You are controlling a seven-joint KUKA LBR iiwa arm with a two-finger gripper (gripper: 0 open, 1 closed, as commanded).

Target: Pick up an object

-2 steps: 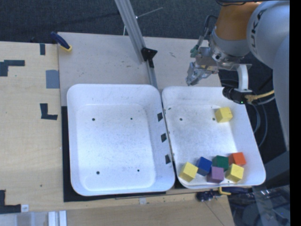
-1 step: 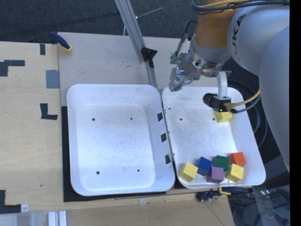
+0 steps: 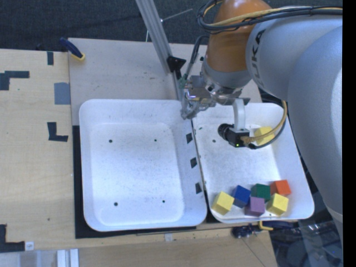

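Six small coloured cubes (image 3: 253,198) clustered at the right bin's (image 3: 222,166) near edge.

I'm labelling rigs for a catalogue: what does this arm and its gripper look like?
The arm is bulky, rounded and grey, with an orange band above the wrist and dark lettering beside it. Black and yellow cables loop over it. The gripper is small, metallic and grey.

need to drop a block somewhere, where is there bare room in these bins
The left bin has open floor from wall to wall. In the right bin, the middle is free; the near edge is crowded with blocks, and the gripper hangs over the far left corner.
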